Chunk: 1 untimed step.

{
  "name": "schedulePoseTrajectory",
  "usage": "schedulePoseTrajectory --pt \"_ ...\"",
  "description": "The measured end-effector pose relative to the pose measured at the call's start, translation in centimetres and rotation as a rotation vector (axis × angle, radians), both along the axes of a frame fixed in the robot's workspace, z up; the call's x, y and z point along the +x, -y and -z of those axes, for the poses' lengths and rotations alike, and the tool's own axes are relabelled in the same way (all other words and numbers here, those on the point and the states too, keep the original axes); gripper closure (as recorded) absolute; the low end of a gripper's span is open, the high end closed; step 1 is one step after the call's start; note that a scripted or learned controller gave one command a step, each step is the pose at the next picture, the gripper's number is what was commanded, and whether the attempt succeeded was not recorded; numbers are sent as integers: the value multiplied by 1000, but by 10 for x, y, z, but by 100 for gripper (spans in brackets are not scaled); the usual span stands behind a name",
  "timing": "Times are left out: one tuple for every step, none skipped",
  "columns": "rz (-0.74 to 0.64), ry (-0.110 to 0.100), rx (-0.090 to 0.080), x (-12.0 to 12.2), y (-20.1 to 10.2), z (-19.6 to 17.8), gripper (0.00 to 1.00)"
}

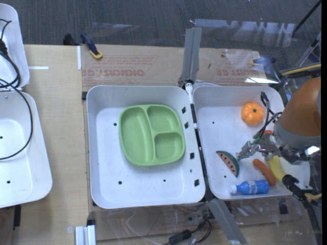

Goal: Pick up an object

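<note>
Right now the hand (252, 149) hovers low in the right bin, fingers apart on nothing — the red-and-green watermelon-slice toy (228, 162) lies just lower-left, its length running diagonally.

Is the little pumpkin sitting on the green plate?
No, the pumpkin lies in the right bin, while the green plate sits in the left bin.

Arm (301, 114): enters from right, orange band at wrist; gripper (249, 150) low, fingers spread, holding nothing
</note>
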State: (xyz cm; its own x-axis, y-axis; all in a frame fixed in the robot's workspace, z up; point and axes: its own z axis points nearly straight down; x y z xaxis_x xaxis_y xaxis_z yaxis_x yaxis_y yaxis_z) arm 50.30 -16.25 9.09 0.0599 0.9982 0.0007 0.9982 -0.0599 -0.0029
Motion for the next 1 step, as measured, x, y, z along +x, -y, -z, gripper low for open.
schedulePoseTrajectory --pt "-168 2 7 -24 18 -1 0"
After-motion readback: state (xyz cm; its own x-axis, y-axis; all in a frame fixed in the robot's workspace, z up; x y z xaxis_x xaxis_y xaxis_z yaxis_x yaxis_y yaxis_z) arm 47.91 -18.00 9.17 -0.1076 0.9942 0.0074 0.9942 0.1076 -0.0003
